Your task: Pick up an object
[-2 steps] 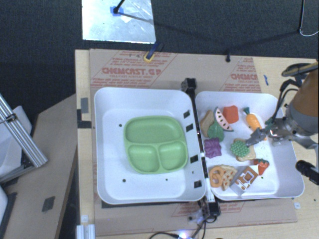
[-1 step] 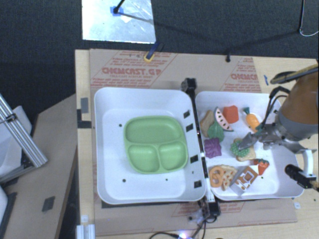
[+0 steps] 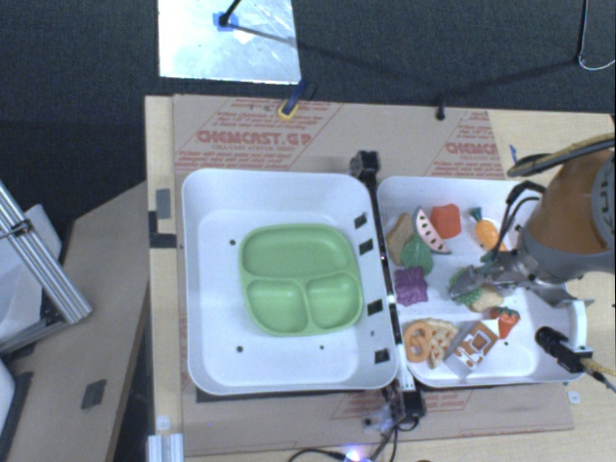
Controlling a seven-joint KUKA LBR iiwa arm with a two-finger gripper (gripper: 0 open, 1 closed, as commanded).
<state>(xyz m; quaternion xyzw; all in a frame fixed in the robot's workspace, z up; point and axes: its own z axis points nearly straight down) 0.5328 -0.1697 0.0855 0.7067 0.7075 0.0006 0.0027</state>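
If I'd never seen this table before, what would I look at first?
Probably the big green divided plate, sitting alone in the left white bin. Next, the pile of toy food in the right white bin: a watermelon slice, a purple piece and a pretzel. The grey and orange robot arm reaches in from the right, with its gripper down among the toys.

Red print reading "CHEMCAST GP" stands on the brown protective sheet (image 3: 252, 135) covering the table, up and to the left of the end effector (image 3: 469, 282), repeated on its other visible margins too small to read.
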